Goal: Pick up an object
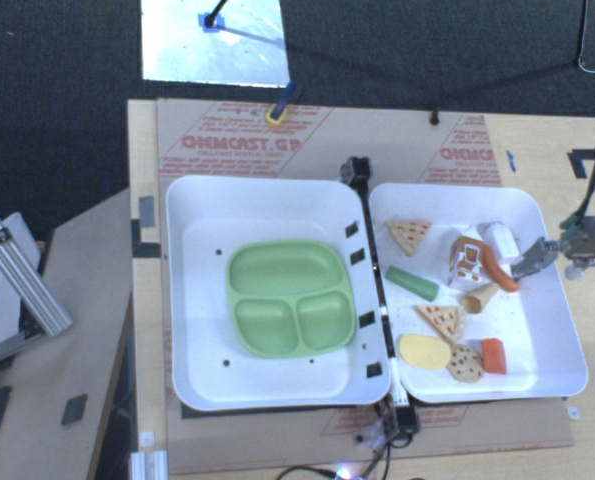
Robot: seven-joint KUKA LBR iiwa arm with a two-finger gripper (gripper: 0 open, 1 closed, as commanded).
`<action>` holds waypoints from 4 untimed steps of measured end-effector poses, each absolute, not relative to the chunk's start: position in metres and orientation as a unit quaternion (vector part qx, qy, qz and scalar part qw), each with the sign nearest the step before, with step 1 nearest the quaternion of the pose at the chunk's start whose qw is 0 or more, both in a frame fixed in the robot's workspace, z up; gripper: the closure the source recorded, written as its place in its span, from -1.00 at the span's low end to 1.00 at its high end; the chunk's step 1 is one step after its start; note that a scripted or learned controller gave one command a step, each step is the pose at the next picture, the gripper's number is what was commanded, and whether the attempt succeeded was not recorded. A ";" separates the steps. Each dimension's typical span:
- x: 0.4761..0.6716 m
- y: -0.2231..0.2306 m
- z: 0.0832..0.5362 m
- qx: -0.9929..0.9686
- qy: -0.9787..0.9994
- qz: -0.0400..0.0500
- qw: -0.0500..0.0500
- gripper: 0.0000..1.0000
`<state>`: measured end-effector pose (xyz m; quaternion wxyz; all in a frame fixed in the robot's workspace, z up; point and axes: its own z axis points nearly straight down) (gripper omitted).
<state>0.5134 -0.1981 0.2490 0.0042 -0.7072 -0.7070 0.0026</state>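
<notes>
Gripper [542, 256] at the 3 o'clock rim of the right bin [552, 298], tip reaching in just over the wall; whether open or shut, impossible to tell at this size and blur. Nothing seen clasped there. Just beside the tip, toward 9 o'clock: a white cylinder [500, 239], an orange sausage-like piece [497, 266] and a small white-and-orange carton [466, 260], all crowded together. Below those, a tan cone [480, 297]. At 12 o'clock of that bin, a pizza-slice toy [409, 235]; near the middle, a green cylinder [411, 283] lying flat. Toward 6 o'clock, a second pizza slice [442, 319], a yellow oval piece [424, 351], a brown cookie [465, 364] and a red block [493, 356], close-set. Further out at 9 o'clock, the left bin [192, 298] bearing a green divided plate [290, 298]. Beneath both, a brown board [239, 138] printed in red. At 12 o'clock beyond the bench, a shiny square sheet [214, 28].
</notes>
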 end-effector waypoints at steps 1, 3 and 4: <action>0.516 -0.198 0.255 -0.706 -0.708 0.000 -0.001 -1.00; 0.512 -0.195 0.170 -0.707 -0.708 0.000 0.001 -1.00; 0.516 -0.195 0.109 -0.707 -0.707 0.000 0.001 -1.00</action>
